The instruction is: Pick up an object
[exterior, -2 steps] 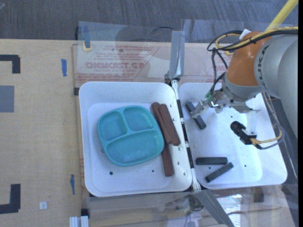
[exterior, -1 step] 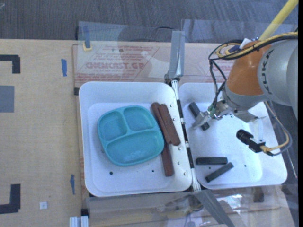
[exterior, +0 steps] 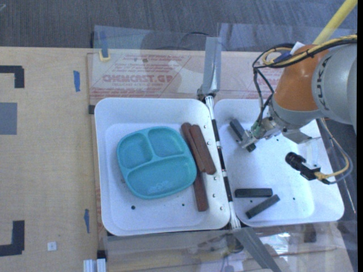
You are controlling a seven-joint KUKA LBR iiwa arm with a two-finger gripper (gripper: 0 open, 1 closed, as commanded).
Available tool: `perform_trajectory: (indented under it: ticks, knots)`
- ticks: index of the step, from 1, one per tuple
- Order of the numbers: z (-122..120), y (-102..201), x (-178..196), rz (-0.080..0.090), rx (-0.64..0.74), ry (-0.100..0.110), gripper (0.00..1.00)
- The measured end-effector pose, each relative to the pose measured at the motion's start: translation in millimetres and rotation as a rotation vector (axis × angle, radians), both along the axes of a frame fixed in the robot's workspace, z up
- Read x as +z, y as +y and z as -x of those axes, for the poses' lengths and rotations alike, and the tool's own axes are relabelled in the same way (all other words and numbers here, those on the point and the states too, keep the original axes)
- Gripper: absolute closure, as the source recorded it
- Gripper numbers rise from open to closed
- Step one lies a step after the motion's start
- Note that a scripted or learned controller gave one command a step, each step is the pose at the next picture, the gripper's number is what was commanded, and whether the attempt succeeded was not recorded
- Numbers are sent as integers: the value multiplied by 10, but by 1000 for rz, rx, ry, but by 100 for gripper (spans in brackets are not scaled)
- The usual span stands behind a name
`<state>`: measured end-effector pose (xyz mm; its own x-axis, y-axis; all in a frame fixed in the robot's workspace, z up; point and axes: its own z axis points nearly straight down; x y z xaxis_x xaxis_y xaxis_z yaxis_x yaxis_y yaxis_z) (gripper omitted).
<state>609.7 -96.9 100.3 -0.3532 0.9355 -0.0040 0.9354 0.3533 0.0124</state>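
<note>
In the camera view, two white bins stand side by side on the table. The arm comes in from 3 o'clock, and its gripper hangs low over the right bin, in the part toward 10 o'clock. I cannot tell if the gripper is released or clenched, because the tip is small and partly under the wrist. I see nothing held in it.

The nearest thing to pick is a short grey bar. It lies just beside the gripper tip, toward 10 o'clock, and its long axis goes from 11 to 5 o'clock. I cannot tell if its near end touches the tip. In my judgement, the grasp should close across this axis, so the gripper needs a small shift toward 10 o'clock.

Toward 6 o'clock in the same bin, well apart from the gripper, lie a flat dark bar and a tilted dark bar.

The left bin holds a teal divided plate, with two brown sticks at its 3 o'clock side.
</note>
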Motion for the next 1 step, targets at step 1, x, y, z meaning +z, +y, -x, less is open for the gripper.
perform_trajectory:
  ticks: [1]
  knots:
    - [-580, 248, 1337, 2, -49, 9, 100]
